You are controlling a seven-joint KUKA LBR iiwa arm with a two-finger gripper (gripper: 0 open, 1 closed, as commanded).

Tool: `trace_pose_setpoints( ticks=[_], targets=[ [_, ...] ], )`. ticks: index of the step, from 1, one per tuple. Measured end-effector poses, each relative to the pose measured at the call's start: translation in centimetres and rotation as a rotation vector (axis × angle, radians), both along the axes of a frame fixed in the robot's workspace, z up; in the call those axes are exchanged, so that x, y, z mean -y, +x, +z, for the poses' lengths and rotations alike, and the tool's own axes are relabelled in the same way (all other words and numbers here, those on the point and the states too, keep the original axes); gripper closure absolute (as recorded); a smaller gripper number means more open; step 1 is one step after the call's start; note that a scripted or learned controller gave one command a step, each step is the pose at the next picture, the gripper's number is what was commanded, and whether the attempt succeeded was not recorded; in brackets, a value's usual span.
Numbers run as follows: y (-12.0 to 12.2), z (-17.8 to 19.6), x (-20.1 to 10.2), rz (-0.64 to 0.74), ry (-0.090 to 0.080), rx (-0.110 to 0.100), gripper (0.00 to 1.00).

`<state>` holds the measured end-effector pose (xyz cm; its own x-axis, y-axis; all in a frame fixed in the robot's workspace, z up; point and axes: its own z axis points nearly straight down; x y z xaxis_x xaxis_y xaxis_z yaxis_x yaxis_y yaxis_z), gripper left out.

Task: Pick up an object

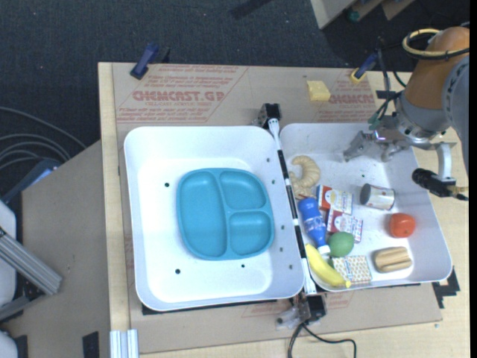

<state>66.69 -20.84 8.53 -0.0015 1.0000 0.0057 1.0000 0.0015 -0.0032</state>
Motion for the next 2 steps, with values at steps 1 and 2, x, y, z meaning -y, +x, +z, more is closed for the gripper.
trace_pose_setpoints(
  ticks=[1,2],
  targets=[
    [0.09,1.09,0.09,0.001,-0.006,0.005,1.00],
    [0.08,1.06,0.08,0.001,-0.006,0.004,0.00]
  ],
)
